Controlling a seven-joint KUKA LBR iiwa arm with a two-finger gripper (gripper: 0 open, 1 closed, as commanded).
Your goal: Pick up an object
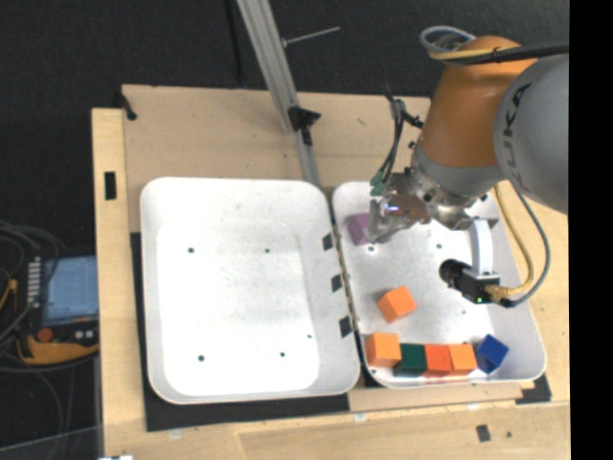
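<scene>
Blocks along right bin's near wall.

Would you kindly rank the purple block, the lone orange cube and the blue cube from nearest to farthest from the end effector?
From the end effector:
1. Purple block, right beside it, at the bin's upper left.
2. Lone orange cube, mid-bin.
3. Blue cube, lower right corner.

A robot lab: a plywood bench on dark floor, two white bins, loose cables at left, metal pole behind.
</scene>
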